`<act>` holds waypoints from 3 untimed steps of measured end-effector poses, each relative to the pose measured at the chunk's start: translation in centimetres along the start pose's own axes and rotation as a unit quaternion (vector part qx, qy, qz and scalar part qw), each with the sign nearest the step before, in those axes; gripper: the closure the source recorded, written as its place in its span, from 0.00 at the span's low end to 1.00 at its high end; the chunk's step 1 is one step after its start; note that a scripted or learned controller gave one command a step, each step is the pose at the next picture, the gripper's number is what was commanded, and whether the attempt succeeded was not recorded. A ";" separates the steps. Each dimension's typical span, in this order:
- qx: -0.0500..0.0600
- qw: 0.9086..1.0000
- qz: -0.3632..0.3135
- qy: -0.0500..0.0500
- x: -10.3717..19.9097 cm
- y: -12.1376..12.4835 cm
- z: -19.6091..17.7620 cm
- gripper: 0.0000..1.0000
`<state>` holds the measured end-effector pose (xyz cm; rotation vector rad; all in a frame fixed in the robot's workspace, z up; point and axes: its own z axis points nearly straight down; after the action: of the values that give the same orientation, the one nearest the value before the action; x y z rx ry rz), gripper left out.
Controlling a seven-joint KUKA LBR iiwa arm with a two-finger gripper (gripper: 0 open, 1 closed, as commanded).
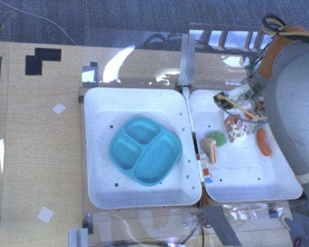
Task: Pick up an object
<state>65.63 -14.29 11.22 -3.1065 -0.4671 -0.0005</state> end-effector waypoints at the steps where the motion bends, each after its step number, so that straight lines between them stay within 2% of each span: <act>1: -0.001 0.999 0.042 0.002 -2.7 0.2 2.6 0.00; 2: -0.001 0.999 0.036 0.001 -2.6 0.2 1.6 1.00; 3: 0.001 0.999 0.044 0.000 0.5 -1.7 -1.1 1.00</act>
<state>65.66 -12.53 12.36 -3.1228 -0.3290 -0.0007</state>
